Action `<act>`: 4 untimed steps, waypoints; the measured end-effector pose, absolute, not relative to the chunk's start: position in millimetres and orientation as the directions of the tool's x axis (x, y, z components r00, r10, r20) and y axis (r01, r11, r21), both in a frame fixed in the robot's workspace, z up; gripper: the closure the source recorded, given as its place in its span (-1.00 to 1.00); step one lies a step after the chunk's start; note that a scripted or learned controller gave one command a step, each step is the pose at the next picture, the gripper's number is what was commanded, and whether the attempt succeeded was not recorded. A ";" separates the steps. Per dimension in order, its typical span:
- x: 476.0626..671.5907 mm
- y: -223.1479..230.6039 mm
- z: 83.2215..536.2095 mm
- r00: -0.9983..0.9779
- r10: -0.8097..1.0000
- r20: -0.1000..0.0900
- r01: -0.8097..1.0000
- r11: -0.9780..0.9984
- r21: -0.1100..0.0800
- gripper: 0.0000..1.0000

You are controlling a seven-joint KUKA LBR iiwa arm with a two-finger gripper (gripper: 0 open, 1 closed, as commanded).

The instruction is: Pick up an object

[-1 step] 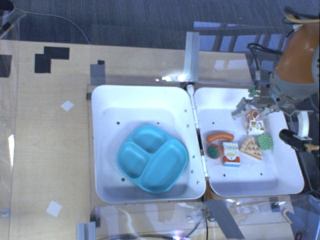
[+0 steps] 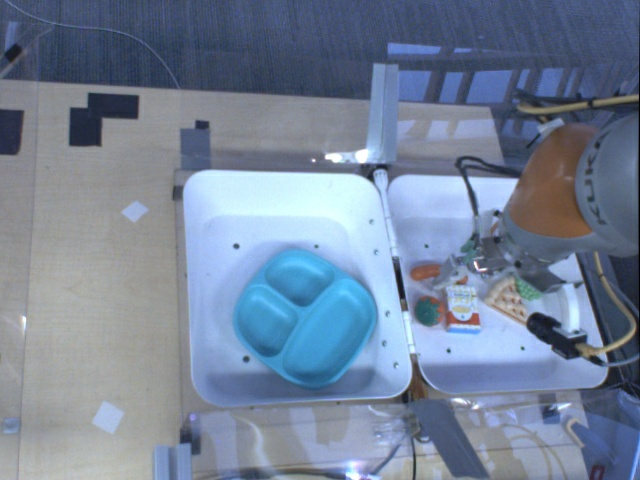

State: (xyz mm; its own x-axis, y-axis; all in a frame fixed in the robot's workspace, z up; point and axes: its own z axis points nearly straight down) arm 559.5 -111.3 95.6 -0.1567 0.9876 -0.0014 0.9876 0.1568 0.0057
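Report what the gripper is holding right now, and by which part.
Cannot be told. The gripper sits low in the right bin above the small carton and carrot, but the arm hides any contact.

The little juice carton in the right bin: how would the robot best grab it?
Judging by its pose, the juice carton lies flat, so come straight down from above and pinch its two long sides. A green toy crowds its left side, so the pincer needs care there.
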 end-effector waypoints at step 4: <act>604.2 -122.3 102.1 -0.136 0.991 -0.006 0.991 0.136 0.018 1.00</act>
State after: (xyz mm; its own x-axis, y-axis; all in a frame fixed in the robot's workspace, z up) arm 604.2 -122.3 102.1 -0.1361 0.9907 -0.0056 0.9905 0.1362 0.0183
